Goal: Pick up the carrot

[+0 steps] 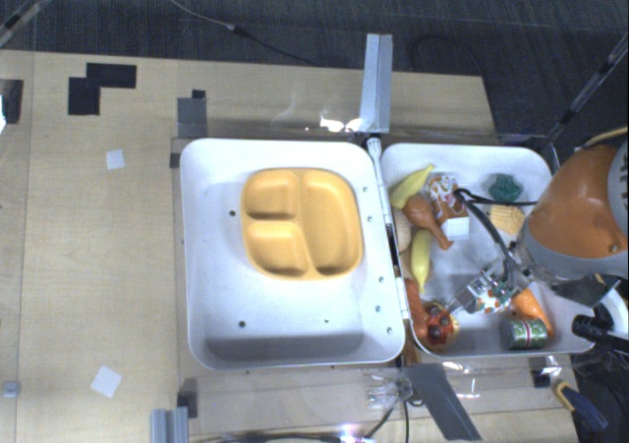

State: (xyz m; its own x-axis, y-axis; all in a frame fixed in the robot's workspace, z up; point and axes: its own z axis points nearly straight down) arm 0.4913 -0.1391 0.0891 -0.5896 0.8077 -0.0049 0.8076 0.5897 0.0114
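Gripper: two-finger gripper [488,291] low in right white plastic bin [536,164] — finger state can't be told.
Carrot: small orange tapered carrot [529,304] just beside gripper, near green tin can [526,333].
Left bin: shallow white bin [211,264] w/ yellow three-compartment plate [298,222].

We are seeing the arm [588,210] covering the right bin's [472,151] far corner and part of the carrot [531,304]. The pincer [488,292] is looking too small and cluttered to judge.
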